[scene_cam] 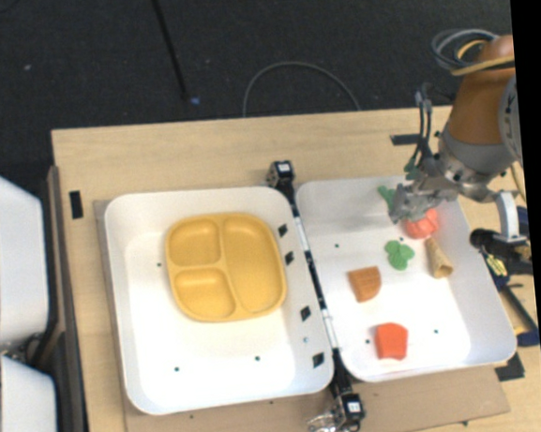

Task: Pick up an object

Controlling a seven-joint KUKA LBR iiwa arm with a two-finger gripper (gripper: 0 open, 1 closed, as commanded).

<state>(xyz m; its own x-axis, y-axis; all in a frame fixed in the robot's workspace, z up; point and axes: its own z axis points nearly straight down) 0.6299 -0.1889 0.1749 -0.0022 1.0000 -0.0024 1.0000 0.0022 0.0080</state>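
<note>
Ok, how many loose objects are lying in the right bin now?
5 that I can make out: a red piece under the gripper, a green piece, a tan cone, an orange-brown chunk and a red-orange block. The gripper may hide more.

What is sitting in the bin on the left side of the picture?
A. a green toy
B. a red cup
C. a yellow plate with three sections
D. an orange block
C: the yellow plate with three sections lies in the left bin, while the green toy and the orange block lie in the right bin.
</note>
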